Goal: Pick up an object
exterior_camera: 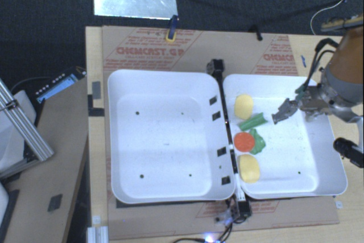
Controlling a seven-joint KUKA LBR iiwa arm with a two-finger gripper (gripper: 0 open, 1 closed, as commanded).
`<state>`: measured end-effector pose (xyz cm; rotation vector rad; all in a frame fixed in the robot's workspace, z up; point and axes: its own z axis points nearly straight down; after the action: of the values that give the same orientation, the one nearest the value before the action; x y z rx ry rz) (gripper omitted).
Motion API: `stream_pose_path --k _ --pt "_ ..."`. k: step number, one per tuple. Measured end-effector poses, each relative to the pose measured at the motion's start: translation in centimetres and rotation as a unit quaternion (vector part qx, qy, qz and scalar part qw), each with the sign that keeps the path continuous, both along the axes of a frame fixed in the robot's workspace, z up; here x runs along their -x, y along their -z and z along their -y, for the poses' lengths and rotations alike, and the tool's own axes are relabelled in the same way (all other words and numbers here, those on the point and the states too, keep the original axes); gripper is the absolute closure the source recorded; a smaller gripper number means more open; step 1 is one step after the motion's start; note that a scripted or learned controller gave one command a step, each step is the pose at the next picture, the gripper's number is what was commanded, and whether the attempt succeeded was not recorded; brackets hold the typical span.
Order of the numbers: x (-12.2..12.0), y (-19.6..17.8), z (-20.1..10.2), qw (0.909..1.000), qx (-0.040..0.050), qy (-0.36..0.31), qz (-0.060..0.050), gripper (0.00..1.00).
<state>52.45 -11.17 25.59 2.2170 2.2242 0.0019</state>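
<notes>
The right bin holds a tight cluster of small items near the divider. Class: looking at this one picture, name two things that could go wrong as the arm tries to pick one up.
1. The orange round piece touches a green piece, with a yellow piece close below, so closing on one may drag or nudge a neighbour.
2. The cluster sits beside the right bin's inner wall, so the gripper, over bare floor, may clip it.

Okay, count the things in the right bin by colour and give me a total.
Yellow: 2, the upper yellow piece and the lower yellow piece
Green: 2, the green stick and the green leafy piece
Red-orange: 1, the red-orange round piece
Total: 5
</notes>
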Motion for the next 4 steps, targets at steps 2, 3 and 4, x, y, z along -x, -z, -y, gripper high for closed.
stream_pose_path --k 2,3,4 --pt "1.2 -18.0 2.0 0.9999 0.0027 0.000 0.010 1.00" --pt "2.3 -8.1 -2.8 1.0000 -0.0011 -0.003 -0.003 1.00" --pt "-1.9 7.8 1.7 1.0000 0.0004 0.002 -0.003 1.00"
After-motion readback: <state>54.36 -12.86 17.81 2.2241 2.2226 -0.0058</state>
